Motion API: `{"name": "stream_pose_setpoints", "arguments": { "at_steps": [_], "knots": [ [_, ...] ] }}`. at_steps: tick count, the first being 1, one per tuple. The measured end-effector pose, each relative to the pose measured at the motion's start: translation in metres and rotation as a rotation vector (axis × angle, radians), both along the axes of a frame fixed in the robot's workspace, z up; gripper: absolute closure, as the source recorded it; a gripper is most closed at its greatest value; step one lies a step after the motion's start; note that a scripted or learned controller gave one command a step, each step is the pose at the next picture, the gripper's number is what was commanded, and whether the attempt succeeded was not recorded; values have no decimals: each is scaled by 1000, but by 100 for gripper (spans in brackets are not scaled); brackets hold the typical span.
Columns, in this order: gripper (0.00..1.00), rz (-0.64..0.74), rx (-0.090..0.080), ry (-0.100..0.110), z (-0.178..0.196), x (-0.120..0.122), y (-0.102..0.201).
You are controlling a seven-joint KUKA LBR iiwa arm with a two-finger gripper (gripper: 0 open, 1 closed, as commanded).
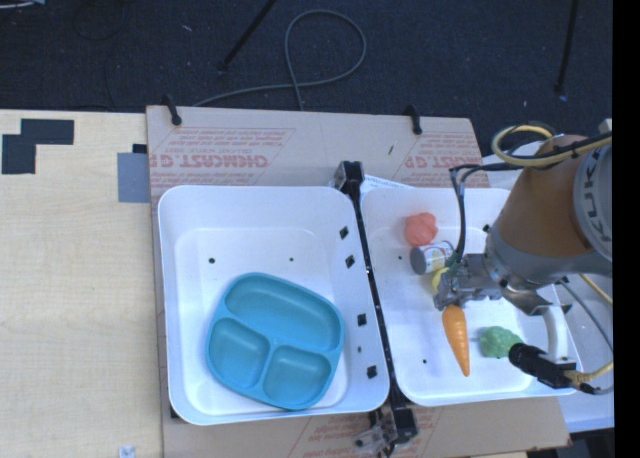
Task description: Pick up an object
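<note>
Pincer (447, 291) – grip unclear – hovers above a tapered orange carrot (457, 339) beside a knobbly green lump (497, 342)

On the tabletop (70, 296) two bins sit side by side: the left bin (190, 226) holds a divided plate (274, 339), while the right bin (400, 366) holds a ball (421, 227) at the back, a can (428, 258) just before it, then a carrot (457, 339) with a leafy toy (497, 342) to its right.
</note>
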State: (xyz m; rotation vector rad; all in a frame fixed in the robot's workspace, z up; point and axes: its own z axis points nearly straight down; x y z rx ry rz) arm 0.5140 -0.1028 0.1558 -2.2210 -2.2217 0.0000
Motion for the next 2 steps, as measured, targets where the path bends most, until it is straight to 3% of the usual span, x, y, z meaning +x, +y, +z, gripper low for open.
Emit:
{"name": "stream_pose_setpoints", "arguments": {
  "at_steps": [1,2],
  "knots": [
    [100,1,0,-1,56,7,7],
    [100,1,0,2,78,7,5]
  ]
}}
